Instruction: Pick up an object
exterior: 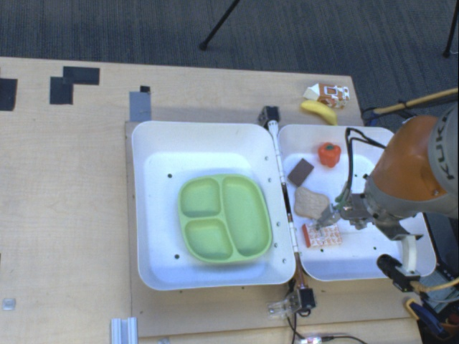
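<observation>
In the right bin (373,264) lie a red-and-white printed packet (322,236), a tan sponge-like piece (310,203), a dark grey block (300,170) and a small red tomato-like toy (328,154). My gripper (332,214) reaches in from the right and hovers low between the tan piece and the printed packet, its tips right at the tan piece's lower right corner. The orange band of the arm (409,167) looms over the bin's right half. I see nothing clearly held between the fingers.
The left bin (154,192) holds a green three-compartment plate (224,218). A yellow banana (318,110) and a small printed carton (331,93) lie on the bench behind the right bin. Cables trail at the front right.
</observation>
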`<state>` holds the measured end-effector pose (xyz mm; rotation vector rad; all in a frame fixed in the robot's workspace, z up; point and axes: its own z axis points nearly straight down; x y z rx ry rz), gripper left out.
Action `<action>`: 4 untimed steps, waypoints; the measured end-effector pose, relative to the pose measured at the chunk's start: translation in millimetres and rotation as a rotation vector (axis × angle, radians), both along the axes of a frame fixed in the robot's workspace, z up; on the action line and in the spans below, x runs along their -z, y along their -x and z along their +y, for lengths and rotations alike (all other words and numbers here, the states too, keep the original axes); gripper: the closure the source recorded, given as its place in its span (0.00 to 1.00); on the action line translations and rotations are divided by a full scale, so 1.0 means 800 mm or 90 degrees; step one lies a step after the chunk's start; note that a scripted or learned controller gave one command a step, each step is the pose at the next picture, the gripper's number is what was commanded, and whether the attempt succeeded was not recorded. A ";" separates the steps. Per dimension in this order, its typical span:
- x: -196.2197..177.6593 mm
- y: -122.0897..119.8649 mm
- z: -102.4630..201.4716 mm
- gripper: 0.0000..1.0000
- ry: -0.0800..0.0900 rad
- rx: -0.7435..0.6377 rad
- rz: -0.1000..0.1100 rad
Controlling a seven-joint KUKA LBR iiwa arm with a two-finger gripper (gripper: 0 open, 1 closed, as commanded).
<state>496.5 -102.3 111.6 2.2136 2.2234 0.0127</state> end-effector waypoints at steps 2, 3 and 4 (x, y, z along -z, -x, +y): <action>-0.013 -0.002 0.001 0.00 0.000 -0.001 -0.002; 0.027 0.006 0.019 0.00 0.002 0.002 -0.005; 0.011 0.002 0.018 1.00 0.004 0.002 -0.011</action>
